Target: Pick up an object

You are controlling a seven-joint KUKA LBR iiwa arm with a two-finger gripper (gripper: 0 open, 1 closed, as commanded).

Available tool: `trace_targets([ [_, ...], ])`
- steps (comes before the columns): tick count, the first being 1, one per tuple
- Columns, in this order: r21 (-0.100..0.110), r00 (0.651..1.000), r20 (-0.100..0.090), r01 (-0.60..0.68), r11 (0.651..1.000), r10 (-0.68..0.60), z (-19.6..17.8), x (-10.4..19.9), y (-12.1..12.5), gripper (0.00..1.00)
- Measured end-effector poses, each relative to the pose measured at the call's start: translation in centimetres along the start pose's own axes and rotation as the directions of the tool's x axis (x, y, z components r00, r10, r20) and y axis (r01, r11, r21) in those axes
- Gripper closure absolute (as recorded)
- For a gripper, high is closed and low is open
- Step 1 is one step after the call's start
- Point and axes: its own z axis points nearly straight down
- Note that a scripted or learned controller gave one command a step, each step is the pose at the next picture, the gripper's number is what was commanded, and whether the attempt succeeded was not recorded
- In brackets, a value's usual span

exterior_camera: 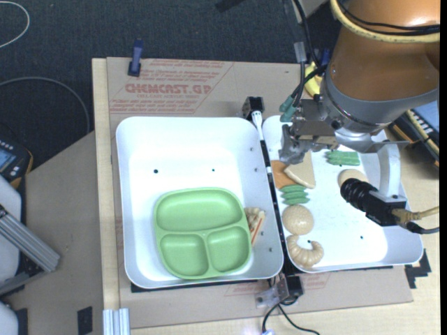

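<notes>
Camera view: the gripper (pixel 302 147) hangs over the right bin (pixel 363 246), its fingertips hidden, so I cannot tell their state. Just below it crowd an orange wedge (pixel 281 175), a green pod (pixel 294 195), a tan ball (pixel 298 219); closing here may pinch two or graze the rim. Left of it, a green tray (pixel 202 232) sits in the left bin (pixel 181 142) on a cardboard-topped bench (pixel 174 86)

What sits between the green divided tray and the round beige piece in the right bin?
In the camera view, a small tan item beside the green divided tray, then the bins' touching rims, then the round beige piece.
</notes>
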Motion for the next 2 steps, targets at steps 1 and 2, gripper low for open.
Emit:
trace_targets([
  [1,-0.002,1.0,0.0,0.001,1.0,-0.001,-1.0,0.0,0.1,1.0],
  [2,-0.005,1.0,0.001,0.001,1.0,-0.001,-2.0,0.0,0.1,1.0],
])
